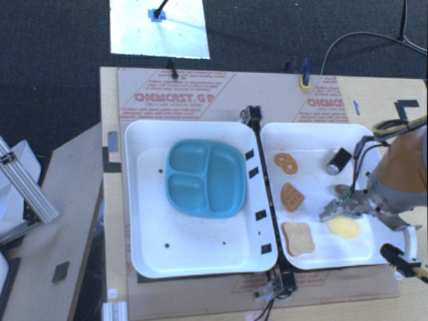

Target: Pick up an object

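The right bin (314,142) holds several small objects. A brown pretzel (285,162) lies near its far left, with a square waffle (291,197) below it and a slice of toast (298,238) at the front. A black-and-grey cylinder (338,160) lies farther back. A yellow oval piece (344,229) rests on the bin floor at the front right. My gripper (340,209) hangs low just behind the yellow piece, close to its upper edge. The arm's orange band (404,166) hides the bin's right side.
The left bin (150,246) carries a blue divided plate (204,178). A black-marked ridge (262,179) separates the two bins. Cables (364,154) trail near the wrist. A silver panel (157,19) lies on the floor beyond the bench.
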Robot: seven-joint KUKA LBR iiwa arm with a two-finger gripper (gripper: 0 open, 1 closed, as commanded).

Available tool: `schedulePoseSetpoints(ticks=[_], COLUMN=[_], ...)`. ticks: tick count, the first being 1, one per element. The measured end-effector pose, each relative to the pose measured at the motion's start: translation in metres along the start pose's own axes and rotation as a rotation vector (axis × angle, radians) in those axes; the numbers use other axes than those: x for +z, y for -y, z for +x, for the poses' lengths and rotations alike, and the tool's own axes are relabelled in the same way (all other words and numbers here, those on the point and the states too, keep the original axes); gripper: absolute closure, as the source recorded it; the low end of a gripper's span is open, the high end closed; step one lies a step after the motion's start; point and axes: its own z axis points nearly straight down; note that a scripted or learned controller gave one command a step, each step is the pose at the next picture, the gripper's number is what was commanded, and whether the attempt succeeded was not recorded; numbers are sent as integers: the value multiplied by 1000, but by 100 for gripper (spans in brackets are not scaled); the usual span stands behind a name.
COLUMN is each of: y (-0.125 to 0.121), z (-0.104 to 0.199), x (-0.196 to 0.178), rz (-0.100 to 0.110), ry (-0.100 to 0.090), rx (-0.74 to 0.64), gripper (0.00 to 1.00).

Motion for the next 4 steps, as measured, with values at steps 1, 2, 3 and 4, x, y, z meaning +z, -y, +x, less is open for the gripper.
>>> schedulePoseSetpoints(ticks=[1,2,3,4], y=[-2,-10,-17,-19], z=[0,-7,-11,-6], x=[-12,-62,-107,-171], rz=[-4,-5,-5,-7], ry=[0,3,2,3], rx=[-1,-4,-5,-6], gripper=[100,100,100,100])
